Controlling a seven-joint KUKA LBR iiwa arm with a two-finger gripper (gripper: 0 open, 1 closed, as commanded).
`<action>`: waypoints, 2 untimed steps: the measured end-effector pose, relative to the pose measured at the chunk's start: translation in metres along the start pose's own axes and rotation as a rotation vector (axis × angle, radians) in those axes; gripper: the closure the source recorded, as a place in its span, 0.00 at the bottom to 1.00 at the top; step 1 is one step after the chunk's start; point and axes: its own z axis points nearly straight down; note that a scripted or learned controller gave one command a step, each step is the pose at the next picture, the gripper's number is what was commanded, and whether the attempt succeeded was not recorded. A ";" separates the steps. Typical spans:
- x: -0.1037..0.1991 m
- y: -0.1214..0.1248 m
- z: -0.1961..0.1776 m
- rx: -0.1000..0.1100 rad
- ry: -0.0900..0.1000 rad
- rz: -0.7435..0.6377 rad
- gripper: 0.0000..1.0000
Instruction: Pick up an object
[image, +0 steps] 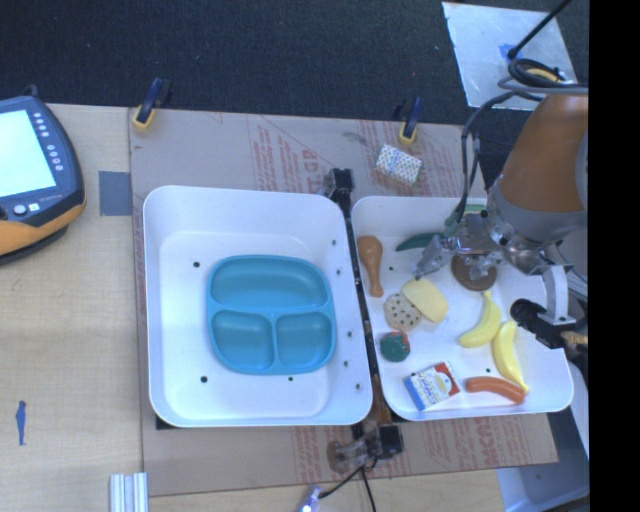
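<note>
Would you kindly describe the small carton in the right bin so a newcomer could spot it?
Look in the right shallow white bin, at its near edge. The small white carton with red and blue print lies left of the orange sausage; it is the one boxy, printed item there.

A blue tray (271, 326) lay in the left bin (170, 300). Far left sat a pendant (30, 170). Two clamps (148, 104) (409, 120) gripped the board's (250, 140) far edge, a patterned block (398, 164) near the right one.

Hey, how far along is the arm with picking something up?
Nothing looks lifted: the yellow toy bananas, red sausage and tan drumstick all lie in the right white bin. In hand: the tool is low beside a brown round piece. Left: the grasp and lift.
</note>
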 end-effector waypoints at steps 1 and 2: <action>-0.028 -0.010 0.097 -0.005 0.001 0.001 0.00; -0.002 0.071 0.097 -0.006 0.001 0.002 0.00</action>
